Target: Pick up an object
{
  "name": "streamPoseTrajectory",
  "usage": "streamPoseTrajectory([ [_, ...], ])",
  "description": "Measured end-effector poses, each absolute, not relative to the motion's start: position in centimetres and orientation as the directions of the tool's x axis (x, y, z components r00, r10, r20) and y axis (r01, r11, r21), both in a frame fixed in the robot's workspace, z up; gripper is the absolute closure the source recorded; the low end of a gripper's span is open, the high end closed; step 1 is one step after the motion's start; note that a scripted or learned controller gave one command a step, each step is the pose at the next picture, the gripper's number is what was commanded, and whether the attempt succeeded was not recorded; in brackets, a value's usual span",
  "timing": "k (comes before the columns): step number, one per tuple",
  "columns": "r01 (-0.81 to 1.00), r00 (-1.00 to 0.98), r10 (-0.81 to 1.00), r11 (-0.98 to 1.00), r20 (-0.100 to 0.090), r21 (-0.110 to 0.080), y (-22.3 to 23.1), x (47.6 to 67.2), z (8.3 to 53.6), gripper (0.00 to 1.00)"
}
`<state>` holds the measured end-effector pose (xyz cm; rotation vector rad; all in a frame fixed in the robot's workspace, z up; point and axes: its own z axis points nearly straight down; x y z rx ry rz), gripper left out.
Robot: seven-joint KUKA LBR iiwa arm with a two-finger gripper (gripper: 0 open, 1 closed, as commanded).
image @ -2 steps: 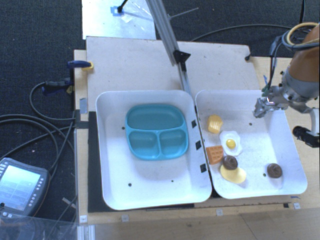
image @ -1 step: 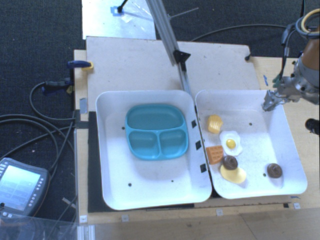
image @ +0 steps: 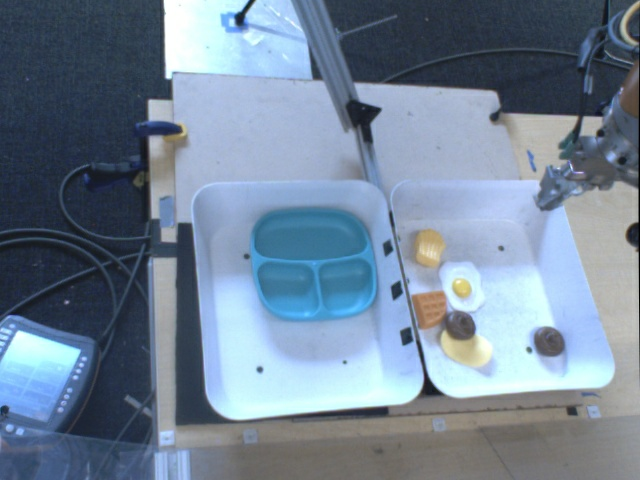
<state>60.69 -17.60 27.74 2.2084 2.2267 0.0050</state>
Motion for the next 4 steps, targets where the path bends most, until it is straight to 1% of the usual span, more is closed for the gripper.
streamPoseTrajectory([
  [1, 1.0, -0.01, 1.0, 0.01, 0.001, 0.0, -12.4, 59.7, 26.0, 1.0],
  [3, 1.0, -0.011, 1.0, 0.011, 0.002, 0.001, -2.6, 59.5, 26.1, 1.0],
  [4, 1.0, -0.011, 1.0, 0.011, 0.003, -0.001, 3.4, 58.2, 24.4, 1.0],
])
